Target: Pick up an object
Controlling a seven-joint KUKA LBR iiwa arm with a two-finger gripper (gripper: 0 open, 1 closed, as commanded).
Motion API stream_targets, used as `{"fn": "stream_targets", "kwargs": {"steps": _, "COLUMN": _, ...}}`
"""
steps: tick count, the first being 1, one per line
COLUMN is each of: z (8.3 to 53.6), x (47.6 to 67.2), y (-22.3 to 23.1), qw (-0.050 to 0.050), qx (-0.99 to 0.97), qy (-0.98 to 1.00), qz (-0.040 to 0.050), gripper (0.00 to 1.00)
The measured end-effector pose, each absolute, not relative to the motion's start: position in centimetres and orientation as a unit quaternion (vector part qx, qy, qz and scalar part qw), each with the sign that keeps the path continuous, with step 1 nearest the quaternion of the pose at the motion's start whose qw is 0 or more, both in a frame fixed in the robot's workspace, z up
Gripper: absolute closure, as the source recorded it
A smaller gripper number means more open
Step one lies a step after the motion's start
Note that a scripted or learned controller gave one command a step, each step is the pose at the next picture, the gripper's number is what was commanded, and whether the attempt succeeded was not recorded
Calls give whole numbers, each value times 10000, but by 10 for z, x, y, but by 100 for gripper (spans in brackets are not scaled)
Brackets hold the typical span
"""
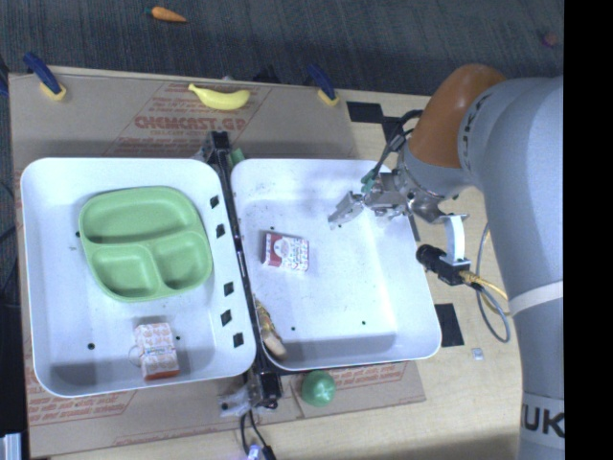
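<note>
A small red and white carton (286,252) lies flat in the right bin (383,295), left of the bin's middle. A tan object (268,334) rests against that bin's left wall near the front corner. In the left bin (43,257) sit a green divided tray (146,241) and a small red and white box (156,349) near the front. My gripper (343,212) hangs over the right bin's upper right area, up and to the right of the carton and apart from it. Nothing shows between its fingers.
A yellow banana (220,96) lies on the cardboard behind the bins. A green ball (318,387) sits on the bench in front of the right bin. Blue clamps (45,75) hold the cardboard's back corners. An orange item (169,13) lies on the floor beyond.
</note>
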State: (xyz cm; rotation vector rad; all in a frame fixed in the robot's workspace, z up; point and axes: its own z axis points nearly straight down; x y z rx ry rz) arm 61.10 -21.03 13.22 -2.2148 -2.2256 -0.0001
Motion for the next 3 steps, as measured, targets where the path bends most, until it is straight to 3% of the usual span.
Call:
{"fn": "stream_targets", "kwargs": {"steps": 1, "z": 194, "x": 563, "y": -211, "qw": 2, "qx": -7057, "qy": -7085, "qz": -1, "gripper": 0}}
{"fn": "stream_targets", "kwargs": {"steps": 2, "z": 177, "x": 605, "y": -211, "qw": 10, "qx": -7054, "qy": -7088, "qz": -2, "gripper": 0}}
{"fn": "stream_targets", "kwargs": {"steps": 3, "z": 229, "x": 575, "y": -212, "qw": -2, "qx": -7061, "qy": -7081, "qz": -1, "gripper": 0}}
